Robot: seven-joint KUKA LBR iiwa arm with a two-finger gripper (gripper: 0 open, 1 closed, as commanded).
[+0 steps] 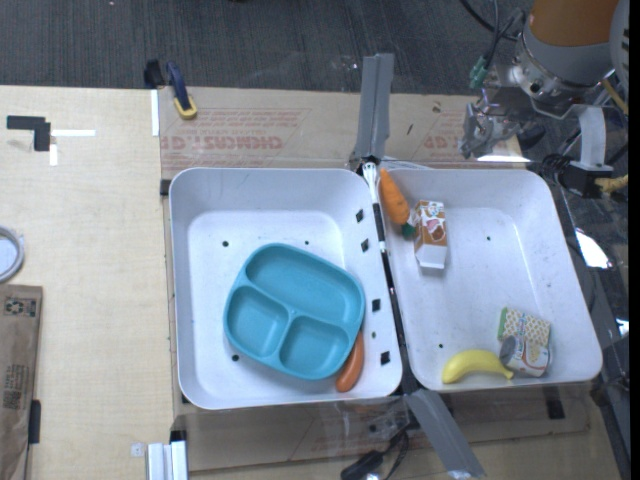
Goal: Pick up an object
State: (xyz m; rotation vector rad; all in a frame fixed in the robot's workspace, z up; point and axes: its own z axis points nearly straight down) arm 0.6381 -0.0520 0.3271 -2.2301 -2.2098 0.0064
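My gripper point(487, 128) hangs above the bench just beyond the far edge of the right bin point(566, 236), with nothing seen in it. In that bin an orange carrot point(394, 197) lies at the far left corner. A small white and orange carton point(431, 235) stands beside it. A yellow banana point(474, 365) lies at the near edge, and a patterned packet with a small can point(526, 341) sits to its right. The left bin point(181, 268) holds a blue divided plate point(293, 311) and an orange sausage-shaped toy point(350, 365) against the plate's near right side.
A grey divider post point(376, 108) rises between the bins at the far side. A blue-handled tool point(180, 90) lies on the cardboard behind the left bin. Cables and arm parts crowd the right edge.
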